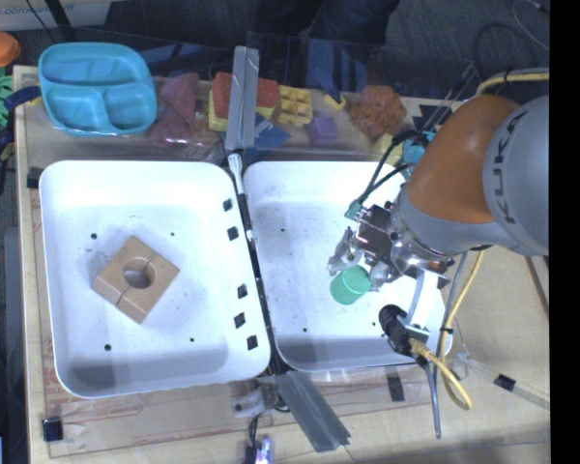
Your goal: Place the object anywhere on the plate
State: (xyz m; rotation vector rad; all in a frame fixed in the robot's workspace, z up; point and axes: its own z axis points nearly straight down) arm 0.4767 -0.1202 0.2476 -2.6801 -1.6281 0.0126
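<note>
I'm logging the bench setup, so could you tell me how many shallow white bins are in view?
2. The left bin holds a wooden block with a round hole; the right bin has the gripper over it by a green object.

Grey arm with orange band reaching in from the right; end effector lowered — wrist bent down

We count two white bins: one left of the central divider, one right of it. Left of the divider we see one wooden block with a round hole. Right of it we see one green object. Behind the bins, left of the divider, sits one blue sectioned plate.
</note>
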